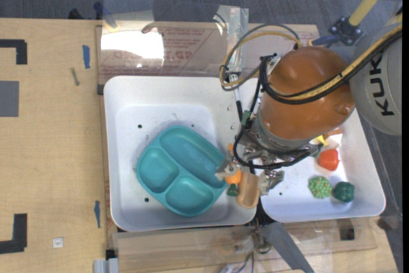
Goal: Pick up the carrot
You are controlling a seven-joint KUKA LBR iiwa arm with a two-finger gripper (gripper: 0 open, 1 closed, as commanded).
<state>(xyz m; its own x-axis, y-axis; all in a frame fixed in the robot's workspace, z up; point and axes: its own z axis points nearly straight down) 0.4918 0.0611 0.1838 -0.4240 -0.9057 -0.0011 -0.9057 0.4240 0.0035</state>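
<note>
The carrot [233, 178], small and orange with a green top, lies at the wall between the two bins, just off the right rim of a teal divided plate [182, 169]. My gripper [246, 181] hangs directly over that spot, under the orange wrist band, and its tip is right against the carrot. A tan cylindrical piece [248, 192] sits beside the carrot on its right. The wrist and cables hide much of the area around it.
The teal plate takes up the middle of the left bin [128, 105]. In the right bin [370, 201] lie a red-orange item [328, 160], a light green bumpy piece [319, 187] and a dark green piece [344, 191]. A clear plastic sheet [166, 48] lies behind the bins.
</note>
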